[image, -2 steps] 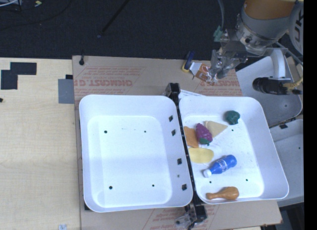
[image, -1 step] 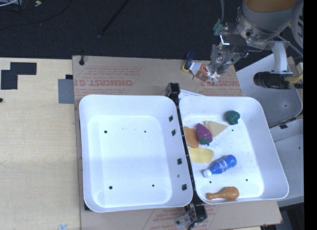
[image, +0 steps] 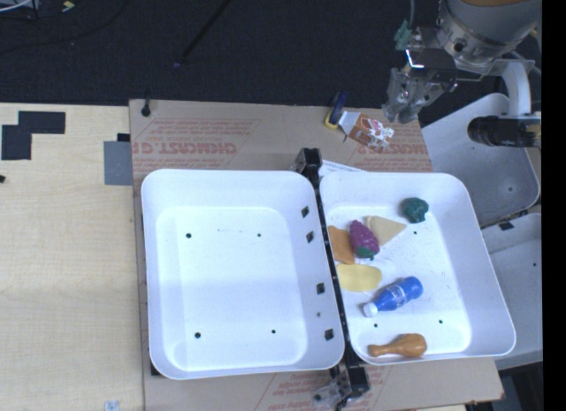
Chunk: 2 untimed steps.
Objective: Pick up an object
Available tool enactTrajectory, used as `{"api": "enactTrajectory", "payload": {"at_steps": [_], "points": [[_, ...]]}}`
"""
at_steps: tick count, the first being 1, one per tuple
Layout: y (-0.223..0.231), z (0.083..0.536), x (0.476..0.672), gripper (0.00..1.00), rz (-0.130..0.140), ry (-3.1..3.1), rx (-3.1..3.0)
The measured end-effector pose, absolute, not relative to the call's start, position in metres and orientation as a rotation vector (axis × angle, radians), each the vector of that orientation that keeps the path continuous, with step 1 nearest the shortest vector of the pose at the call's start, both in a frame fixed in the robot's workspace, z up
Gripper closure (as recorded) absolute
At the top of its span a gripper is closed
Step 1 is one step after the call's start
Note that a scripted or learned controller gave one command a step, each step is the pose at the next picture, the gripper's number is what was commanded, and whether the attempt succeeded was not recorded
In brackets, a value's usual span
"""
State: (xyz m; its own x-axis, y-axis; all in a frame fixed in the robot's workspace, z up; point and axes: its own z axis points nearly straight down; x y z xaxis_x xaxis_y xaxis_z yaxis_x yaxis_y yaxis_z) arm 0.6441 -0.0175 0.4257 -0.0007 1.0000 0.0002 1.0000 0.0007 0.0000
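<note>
The right bin (image: 469,250) holds several small objects: a green lump (image: 415,209), a purple piece (image: 363,238) beside a pale yellow wedge (image: 386,227), an orange slice (image: 340,246), a yellow piece (image: 358,277), a blue bottle (image: 395,295) and a tan drumstick-shaped toy (image: 400,346). My gripper (image: 405,109) hangs high beyond the bin's far edge, above the cardboard, with nothing visible between its fingers. It is well clear of all the objects.
The left bin (image: 168,224) sits beside the right one, joined by a black hinge strip (image: 320,259). A small brown packet (image: 371,133) and a blue-yellow item (image: 335,110) lie on the cardboard behind the bins. The arm's white base (image: 495,135) stands at right.
</note>
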Motion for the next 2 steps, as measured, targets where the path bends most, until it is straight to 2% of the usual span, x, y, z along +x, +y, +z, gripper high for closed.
{"api": "enactTrajectory", "payload": {"at_steps": [2], "points": [[-0.023,0.478,0.644,1.00,0.001,-2.227,-2.216]]}}
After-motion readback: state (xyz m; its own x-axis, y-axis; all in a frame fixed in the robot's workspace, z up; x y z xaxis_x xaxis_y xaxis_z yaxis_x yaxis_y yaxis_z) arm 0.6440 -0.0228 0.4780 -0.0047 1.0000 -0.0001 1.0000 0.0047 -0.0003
